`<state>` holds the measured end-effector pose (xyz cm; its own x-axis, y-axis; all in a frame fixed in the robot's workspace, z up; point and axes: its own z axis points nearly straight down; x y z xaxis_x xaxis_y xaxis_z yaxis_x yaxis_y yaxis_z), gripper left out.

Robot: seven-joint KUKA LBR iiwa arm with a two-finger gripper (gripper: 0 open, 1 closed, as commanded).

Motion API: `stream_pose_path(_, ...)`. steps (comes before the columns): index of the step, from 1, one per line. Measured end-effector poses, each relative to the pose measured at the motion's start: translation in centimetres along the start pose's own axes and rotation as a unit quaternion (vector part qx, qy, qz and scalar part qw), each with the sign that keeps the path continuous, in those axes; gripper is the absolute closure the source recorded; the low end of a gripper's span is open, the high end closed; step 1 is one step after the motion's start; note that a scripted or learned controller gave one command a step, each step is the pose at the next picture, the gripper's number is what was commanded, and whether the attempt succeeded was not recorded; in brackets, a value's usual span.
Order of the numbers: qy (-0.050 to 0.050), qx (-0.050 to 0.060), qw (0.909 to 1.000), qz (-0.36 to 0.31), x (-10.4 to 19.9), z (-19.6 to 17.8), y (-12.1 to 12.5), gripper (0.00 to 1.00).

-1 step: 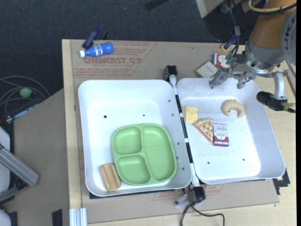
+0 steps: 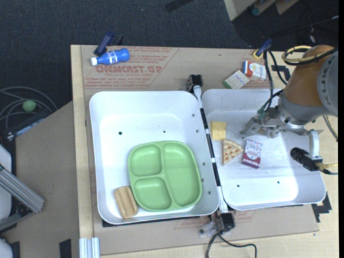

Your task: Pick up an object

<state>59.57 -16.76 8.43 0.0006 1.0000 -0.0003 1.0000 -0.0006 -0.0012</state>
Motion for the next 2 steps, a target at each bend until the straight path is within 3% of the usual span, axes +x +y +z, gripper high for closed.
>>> stream_pose_path(1, 0.003, 0.0, 1.0, -0.002, -2.0, -0.1, 4.7, 0.0)
stream_pose_path(2, 0.012, 0.016, 0.9998, -0.001, -2.7, 0.1, 6.7, 0.0)
